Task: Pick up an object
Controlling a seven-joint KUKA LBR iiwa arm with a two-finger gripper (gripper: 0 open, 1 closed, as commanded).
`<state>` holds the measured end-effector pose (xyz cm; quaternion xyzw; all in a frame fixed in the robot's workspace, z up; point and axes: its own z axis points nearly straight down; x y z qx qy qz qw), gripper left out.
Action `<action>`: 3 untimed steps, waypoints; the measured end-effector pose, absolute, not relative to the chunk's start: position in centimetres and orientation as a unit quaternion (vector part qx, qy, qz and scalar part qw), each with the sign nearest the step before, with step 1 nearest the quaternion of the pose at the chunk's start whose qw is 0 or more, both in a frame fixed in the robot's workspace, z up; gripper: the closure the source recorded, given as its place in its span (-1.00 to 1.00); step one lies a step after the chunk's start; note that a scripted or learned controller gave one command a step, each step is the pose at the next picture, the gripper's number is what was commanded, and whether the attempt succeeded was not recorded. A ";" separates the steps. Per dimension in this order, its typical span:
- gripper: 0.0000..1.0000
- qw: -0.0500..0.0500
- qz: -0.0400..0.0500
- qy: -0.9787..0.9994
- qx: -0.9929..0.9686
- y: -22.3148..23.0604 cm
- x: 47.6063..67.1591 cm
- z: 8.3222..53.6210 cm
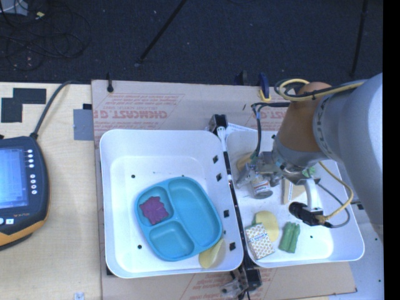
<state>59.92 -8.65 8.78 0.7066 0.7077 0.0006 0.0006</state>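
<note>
candidates in right white bin (350, 249): pale yellow rounded piece (267, 220), patterned white packet (259, 241), green ridged block (289, 237), all near the front. end effector (259, 183) hangs just behind them, low in bin; cannot tell its state or any hold. best approach: centre over one item, clear of neighbours. left bin has a blue divided plastic tray (178, 220).

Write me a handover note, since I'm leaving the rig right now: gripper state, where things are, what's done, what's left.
Gripper: low in the right bin, near its left wall; open or shut cannot be told.
Right bin: green block, yellow piece, patterned white packet.
Left bin: blue divided tray holding a purple piece.
Done: no pick visible.
Left: pick up an object.
</note>
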 end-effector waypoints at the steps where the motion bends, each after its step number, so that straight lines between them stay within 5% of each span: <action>1: -1.00 -0.003 -0.002 0.707 0.708 -10.7 54.1 9.0; 2: -1.00 0.001 0.001 0.708 0.706 -9.4 61.5 8.8; 3: 1.00 -0.002 -0.001 0.708 0.706 -9.4 61.2 9.8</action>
